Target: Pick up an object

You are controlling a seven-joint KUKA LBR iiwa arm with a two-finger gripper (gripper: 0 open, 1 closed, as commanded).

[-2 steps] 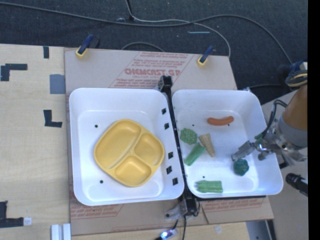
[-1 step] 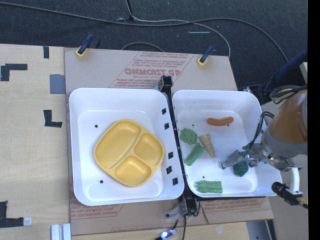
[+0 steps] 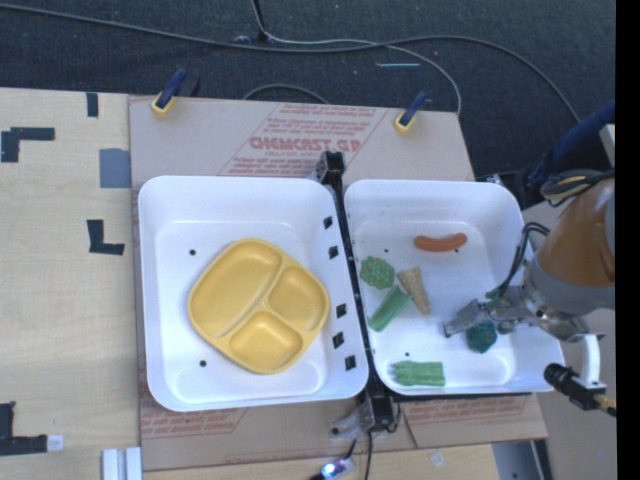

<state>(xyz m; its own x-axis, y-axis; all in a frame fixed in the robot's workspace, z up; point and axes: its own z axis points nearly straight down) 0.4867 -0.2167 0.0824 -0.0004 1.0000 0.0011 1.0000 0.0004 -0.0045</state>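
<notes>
The right bin [image 3: 505, 208] holds several toy foods. An orange sausage [image 3: 440, 241] lies toward the back, with a green broccoli piece [image 3: 377, 272], a tan cone [image 3: 415, 290] and a long green vegetable [image 3: 388, 309] near the middle. A flat green piece [image 3: 418, 373] rests by the front wall. A small dark green object [image 3: 481, 337] sits at the right side of this bin. My gripper [image 3: 470, 320] is low in the bin, directly against the dark green object's upper left side. The arm's orange band [image 3: 580, 248] is above the bin's right wall.
The left bin [image 3: 160, 268] contains a yellow divided plate [image 3: 258, 304]. A black divider [image 3: 345, 268] with clips separates the two bins. Cables run across the dark floor at the back, and two clamps hold the cardboard sheet [image 3: 290, 138].
</notes>
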